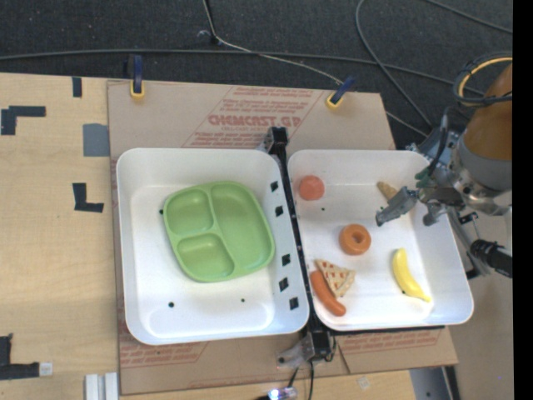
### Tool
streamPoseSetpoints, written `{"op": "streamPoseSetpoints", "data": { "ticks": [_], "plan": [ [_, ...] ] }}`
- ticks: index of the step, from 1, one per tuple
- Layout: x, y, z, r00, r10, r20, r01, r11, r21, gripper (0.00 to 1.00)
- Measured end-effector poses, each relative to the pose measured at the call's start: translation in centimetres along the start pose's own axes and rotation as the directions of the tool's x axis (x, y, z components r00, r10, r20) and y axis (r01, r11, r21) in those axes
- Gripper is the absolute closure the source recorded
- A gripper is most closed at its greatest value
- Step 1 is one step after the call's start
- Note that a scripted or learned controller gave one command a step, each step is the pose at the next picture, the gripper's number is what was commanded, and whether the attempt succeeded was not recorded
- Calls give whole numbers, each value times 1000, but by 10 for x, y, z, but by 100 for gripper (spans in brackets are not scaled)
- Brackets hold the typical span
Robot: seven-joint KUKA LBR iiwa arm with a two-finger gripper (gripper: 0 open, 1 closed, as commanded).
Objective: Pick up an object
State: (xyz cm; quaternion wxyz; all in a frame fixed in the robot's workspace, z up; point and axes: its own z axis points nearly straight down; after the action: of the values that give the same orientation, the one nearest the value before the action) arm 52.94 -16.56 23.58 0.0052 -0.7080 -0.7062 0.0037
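**Gripper over the right bin's right side, nothing held**

Scanning left to right from my remote station.

Left bin (137, 248): holds a green divided plate (218, 231), lying flat, three compartments, sitting toward the middle. I see no food in any of the compartments. A few small dark specks dot the bin floor around it; too small for me to identify.

Right bin (379, 311): five toy foods, all apart from the gripper.
- A round orange-red piece (311, 187), near the upper left corner. No clear long axis.
- A hot dog (326, 294) at the lower left, long axis running diagonally from upper left to lower right.
- A pizza slice (336, 277) touching or slightly overlapping the hot dog on its upper right side; I cannot tell which lies on top.
- A doughnut (356, 239), near the middle, lying flat with the hole facing up.
- A banana (408, 275), right of centre, long axis close to vertical in the view, upper end near the gripper, lower tip pointing to the lower right.
- A small tan piece (388, 190) near the upper edge, partly screened by the gripper; I can't make out what it is.

Gripper (414, 205): sits above the right part of the right bin, between the tan piece and the banana. Its dark fingers appear spread, one reaching left toward the doughnut, and nothing sits between them. The arm (487, 144) enters from the right and is cut off by the frame edge, so its upper links are hard to read.
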Motion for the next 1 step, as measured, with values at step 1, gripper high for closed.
{"op": "streamPoseSetpoints", "data": {
  "ticks": [1],
  "plan": [
    [0, 2, -6, 1000, -3, 2, 3, 1000, -11, 0]
  ]
}}
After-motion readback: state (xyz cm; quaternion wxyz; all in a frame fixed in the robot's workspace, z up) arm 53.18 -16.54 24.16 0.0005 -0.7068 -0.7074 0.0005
